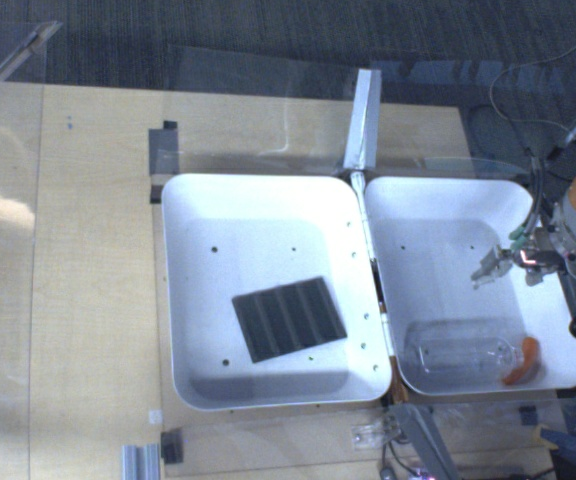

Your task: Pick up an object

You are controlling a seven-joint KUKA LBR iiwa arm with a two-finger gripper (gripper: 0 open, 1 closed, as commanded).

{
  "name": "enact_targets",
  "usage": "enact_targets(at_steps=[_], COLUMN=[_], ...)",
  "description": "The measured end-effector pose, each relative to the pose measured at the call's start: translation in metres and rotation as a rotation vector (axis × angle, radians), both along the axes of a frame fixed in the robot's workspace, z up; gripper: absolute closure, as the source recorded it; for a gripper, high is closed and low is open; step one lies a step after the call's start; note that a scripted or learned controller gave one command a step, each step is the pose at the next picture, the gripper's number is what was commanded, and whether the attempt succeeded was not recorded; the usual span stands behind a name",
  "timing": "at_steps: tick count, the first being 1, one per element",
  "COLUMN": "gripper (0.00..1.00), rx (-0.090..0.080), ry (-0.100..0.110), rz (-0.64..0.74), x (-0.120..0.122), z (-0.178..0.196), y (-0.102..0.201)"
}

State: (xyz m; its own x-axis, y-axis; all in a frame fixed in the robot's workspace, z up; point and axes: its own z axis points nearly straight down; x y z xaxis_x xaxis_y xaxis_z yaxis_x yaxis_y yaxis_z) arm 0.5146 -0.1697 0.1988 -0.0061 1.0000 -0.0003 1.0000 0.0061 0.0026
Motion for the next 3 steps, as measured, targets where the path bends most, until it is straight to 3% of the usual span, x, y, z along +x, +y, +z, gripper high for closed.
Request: enact_targets(at_steps=[1, 2, 3], gripper=[0.00, 0.00, 0.00], rx=[-0.001, -0.001, -0.002], ry=[-0.013, -0.004, -0.005], rz=[-0.025, 0.023, -0.118], x=[0.042, 0.115, 0.103], z=[-0.109, -0.109, -0.021], y=[0.060, 0.061, -0.008])
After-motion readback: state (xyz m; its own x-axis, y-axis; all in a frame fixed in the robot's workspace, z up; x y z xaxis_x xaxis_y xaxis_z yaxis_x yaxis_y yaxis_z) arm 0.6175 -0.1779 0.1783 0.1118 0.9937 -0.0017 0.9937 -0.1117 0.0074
